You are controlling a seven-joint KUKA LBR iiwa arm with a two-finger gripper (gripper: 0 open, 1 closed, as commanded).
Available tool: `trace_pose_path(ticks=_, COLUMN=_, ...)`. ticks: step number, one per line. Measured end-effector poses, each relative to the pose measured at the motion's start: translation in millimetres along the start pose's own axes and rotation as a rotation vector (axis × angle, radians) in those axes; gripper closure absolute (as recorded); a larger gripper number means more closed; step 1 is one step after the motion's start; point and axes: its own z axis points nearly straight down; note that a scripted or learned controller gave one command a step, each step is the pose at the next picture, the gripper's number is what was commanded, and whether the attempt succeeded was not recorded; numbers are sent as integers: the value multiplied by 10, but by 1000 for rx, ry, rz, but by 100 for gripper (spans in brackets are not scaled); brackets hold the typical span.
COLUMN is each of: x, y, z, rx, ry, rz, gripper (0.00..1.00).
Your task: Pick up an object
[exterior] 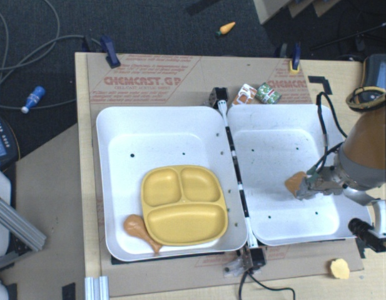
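Note:
A small tan-brown lump (294, 181) lies in the right bin (274, 142), near its right side. My gripper (309, 187) is low in that bin, right against the lump's right edge; the grey wrist and orange band rise behind it to the right. The left bin (155, 130) holds a yellow divided plate (183, 205). An orange-brown drumstick-shaped toy (140, 228) lies against the plate's lower left corner.
A black ridge (233, 161) separates the two bins. Behind the right bin, small packets (246, 94) and a green item (268, 94) lie on the cardboard. A yellow piece (338, 268) rests at the bench's front right. A black cable (324, 114) hangs over the right bin's rim.

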Motion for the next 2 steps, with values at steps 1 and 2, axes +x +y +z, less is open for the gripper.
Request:
trace_pose_path(ticks=1, x=-6, y=17, z=17, rx=-1, ry=-1, rz=-1, gripper=0)
trace_pose_path(ticks=2, x=-399, y=502, z=477, rx=-6, ry=-5, rz=-3, gripper=0)
